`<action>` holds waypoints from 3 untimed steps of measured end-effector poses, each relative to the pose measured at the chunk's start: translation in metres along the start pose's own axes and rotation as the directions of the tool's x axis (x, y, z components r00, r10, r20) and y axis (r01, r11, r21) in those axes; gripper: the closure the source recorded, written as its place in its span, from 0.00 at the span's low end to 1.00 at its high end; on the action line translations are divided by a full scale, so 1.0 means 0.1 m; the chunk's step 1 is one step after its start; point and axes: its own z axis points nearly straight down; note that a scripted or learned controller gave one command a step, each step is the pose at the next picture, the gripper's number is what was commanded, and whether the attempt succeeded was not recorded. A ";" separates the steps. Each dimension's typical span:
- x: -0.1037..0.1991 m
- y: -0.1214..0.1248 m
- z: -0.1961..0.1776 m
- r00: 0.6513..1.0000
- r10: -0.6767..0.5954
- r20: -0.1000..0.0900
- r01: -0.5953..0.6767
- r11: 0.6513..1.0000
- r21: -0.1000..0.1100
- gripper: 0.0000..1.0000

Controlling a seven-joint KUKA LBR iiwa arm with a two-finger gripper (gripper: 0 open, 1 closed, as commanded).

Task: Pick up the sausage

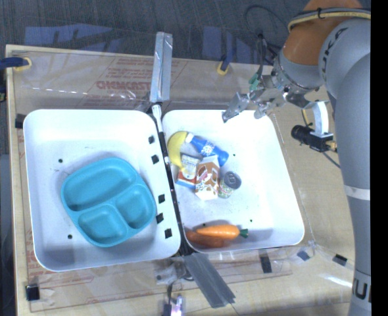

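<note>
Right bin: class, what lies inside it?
The right bin holds a carrot, a banana, a blue bottle, small cartons and a can. Anything beneath the pile is covered.

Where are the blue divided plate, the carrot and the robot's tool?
Blue divided plate [108,201]: camera view, central ridge.
Carrot [214,233]: camera view, middle of its orange body.
Tool [245,106]: camera view, between its fingertips.
</note>
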 end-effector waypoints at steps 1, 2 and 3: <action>0.04 -0.49 1.13 0.991 -0.131 0.001 0.131 0.991 0.001 0.00; 0.08 -0.99 1.18 0.974 -0.227 -0.002 0.227 0.974 0.002 0.00; 0.02 -0.23 0.56 0.960 -0.279 0.001 0.279 0.960 0.000 0.00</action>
